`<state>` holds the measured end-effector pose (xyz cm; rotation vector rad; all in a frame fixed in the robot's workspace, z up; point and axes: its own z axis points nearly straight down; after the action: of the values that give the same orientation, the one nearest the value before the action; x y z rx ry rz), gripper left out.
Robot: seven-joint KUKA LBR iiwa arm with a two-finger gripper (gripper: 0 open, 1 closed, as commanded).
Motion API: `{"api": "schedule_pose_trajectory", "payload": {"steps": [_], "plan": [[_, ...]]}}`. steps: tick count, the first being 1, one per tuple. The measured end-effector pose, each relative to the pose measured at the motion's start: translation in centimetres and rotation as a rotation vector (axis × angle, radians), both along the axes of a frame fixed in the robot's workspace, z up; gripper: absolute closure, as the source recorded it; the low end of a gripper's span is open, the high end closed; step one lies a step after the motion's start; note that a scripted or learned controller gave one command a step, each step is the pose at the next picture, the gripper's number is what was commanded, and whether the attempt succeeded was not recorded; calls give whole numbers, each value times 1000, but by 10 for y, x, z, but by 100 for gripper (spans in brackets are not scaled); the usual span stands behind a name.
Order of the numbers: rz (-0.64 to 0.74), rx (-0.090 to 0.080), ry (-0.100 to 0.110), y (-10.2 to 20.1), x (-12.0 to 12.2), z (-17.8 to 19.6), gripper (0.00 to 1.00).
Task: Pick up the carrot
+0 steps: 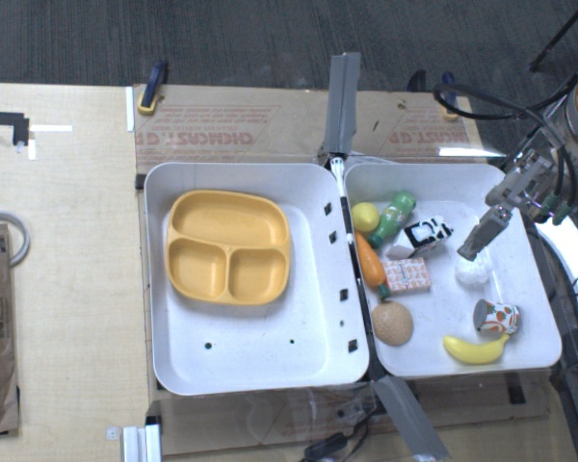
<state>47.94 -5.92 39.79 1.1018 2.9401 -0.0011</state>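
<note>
My gripper (470, 250) sat in the right bin (520, 359), right-centre of frame, arm coming in from the upper right. From this angle the fingers read as one dark slanted bar, so I couldn't tell whether they were spread or pressed together. Nothing was visibly between them. The tip was over bare white floor, just above a pale, translucent blob (474, 271) I couldn't identify; contact with it couldn't be judged.

The carrot (369, 261) lay at the left edge of the right bin, hard against the divider wall, long axis running top to bottom with a slight tilt. It was well apart from my tip, to its left. Neighbours:
- yellow lemon-like ball (365, 218) touching its top end
- green bottle-shaped item (395, 212) just right of the ball, tilted
- pink patterned box (406, 276) touching the carrot's right side
- tan round fruit (393, 323) just below the carrot's lower end
- black-and-white item (428, 232) between the carrot cluster and my tip

Lower right of the bin: banana (475, 348) along the bottom wall, and a small orange-and-white cup-like thing (498, 318) just above it, touching or nearly so.

The left bin (260, 369) held a yellow divided plate (228, 246) in its upper half. A grey post (343, 104) stood at the top between the bins, cardboard (231, 123) behind them.
</note>
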Motion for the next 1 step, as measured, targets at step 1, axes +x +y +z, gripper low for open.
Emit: {"api": "schedule_pose_trajectory", "payload": {"steps": [1], "plan": [[87,0,0,48,0,0,0]]}}
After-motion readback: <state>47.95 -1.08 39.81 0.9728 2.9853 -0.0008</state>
